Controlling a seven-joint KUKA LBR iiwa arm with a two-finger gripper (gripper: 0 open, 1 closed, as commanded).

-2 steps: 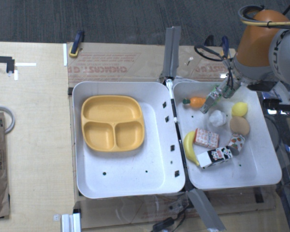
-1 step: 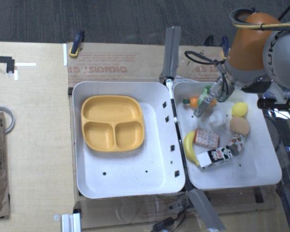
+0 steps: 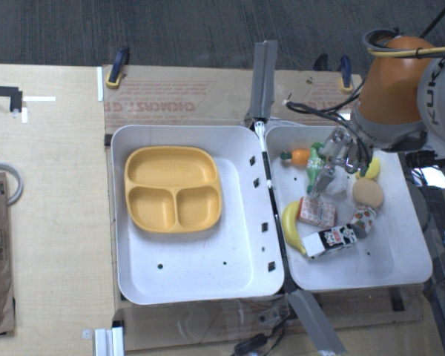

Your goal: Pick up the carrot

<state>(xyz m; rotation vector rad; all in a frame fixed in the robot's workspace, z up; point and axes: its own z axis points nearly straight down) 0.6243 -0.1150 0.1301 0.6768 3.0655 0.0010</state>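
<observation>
Carrot (image 3: 300, 156): upper middle of frame, lying crosswise, just left of the gripper (image 3: 325, 178); jaws' opening indiscernible.

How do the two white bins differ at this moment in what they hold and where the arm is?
The left bin holds one yellow divided plate; the right bin holds a clutter of small items, among them a banana and the carrot. The gripper hangs over the right bin, not the left bin. Both are shallow and white.
</observation>
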